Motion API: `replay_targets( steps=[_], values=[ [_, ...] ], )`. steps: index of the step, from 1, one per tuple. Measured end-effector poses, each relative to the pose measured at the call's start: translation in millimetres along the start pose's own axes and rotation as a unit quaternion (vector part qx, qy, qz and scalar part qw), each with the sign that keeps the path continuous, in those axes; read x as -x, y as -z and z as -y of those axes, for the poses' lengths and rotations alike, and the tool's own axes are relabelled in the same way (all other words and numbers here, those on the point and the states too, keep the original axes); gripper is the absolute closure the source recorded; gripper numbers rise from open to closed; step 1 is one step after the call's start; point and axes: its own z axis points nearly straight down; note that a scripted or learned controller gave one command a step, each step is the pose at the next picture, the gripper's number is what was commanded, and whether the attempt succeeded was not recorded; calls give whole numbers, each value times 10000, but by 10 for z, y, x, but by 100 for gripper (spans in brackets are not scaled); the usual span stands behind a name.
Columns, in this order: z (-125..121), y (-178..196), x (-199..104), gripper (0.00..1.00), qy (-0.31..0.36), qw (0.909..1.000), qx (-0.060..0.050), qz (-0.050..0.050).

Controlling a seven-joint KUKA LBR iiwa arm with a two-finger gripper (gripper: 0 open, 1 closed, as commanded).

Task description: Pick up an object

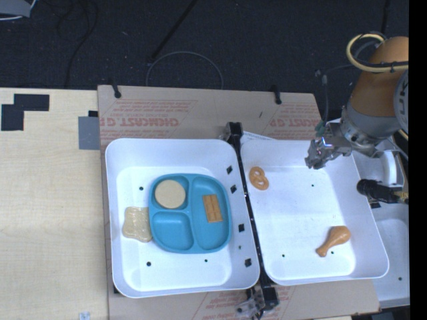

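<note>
The right bin [300, 272] holds an orange pretzel [259, 177] near its left wall and a tan chicken drumstick [333, 240] toward the front right. My gripper [319, 156] hangs over the bin's back right part, well to the right of the pretzel and far behind the drumstick. Nothing shows between its tips. In the left bin [133, 159] sits a blue divided plate [189, 235] carrying a round tan cookie [169, 193] and a brown rectangular cracker [213, 209]. A pale slice of bread [137, 223] lies against the plate's left edge.
The grey arm with its orange band [377, 95] comes in over the right bin's back right corner. A black divider [243, 199] with clips runs between the bins. Cardboard [200, 112] lies under both bins, and black cables [180, 65] trail behind.
</note>
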Motion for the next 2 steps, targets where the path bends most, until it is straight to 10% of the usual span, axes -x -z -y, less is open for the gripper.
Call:
replay_targets(
  steps=[2],
  values=[
    [45,555,-543,100,14,10000,-29,-13]
  ],
)
